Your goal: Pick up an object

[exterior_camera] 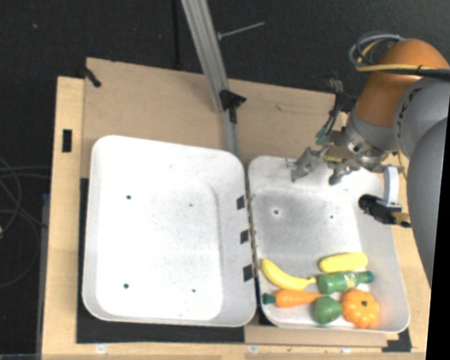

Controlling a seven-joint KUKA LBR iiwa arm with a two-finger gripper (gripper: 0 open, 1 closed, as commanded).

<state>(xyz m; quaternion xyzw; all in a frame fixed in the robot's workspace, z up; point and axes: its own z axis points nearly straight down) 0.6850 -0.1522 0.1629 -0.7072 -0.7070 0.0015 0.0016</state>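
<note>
Camera view: the gripper (319, 172) hangs spread and empty over the far edge of the right bin (301, 214), right of centre. The banana (284, 276), orange pumpkin (361, 307) and other toy foods lie lower right. I judge it is the approach step; next it must travel down-frame and descend.

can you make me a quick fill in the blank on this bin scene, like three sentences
1. All the toy food lies in the ____ bin as the camera sees it.
2. The banana lies just above the ____.
3. The gripper hangs over that bin's ____ edge, well away from the pumpkin.

Missing words: right; carrot; far
</note>
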